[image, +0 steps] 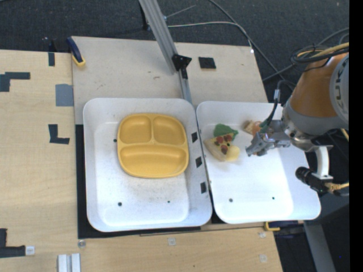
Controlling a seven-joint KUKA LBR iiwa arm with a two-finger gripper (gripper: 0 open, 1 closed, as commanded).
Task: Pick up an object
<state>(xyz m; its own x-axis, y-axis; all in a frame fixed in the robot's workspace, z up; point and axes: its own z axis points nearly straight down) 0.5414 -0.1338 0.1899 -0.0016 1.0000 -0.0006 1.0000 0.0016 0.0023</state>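
Note:
In the right bin (261, 191) a small pile of toy food lies near the left wall: a pale yellow piece (222, 151) with red-brown bits on it and a green leafy piece (224, 131) on top. A small tan and orange piece (251, 127) lies further right, near the bin's back. My gripper (258, 146) hangs over the right bin, just right of the pile and just below the tan piece. I see nothing held in it.
The left bin (102, 197) holds a yellow divided plate (152, 145). A slanted metal post (161, 30) rises from between the bins at the back. The arm's grey body and orange band (315, 95) cover the right bin's far right side.

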